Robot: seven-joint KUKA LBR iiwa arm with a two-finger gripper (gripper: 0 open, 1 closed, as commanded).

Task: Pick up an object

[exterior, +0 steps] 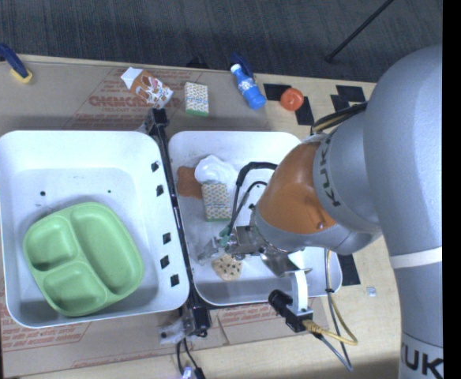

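The grey arm's two-finger gripper [229,247] is low in the right white plastic bin [250,142], just above a round tan spotted cookie-like object [227,268], but nothing is visibly lifted, so the pick remains undone as far as I judge.

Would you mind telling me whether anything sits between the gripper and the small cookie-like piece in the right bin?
Nothing visible does. The gripper hangs just above the cookie-like piece near the front of the right bin. The patterned packet and white crumpled item lie further back, out of the way.
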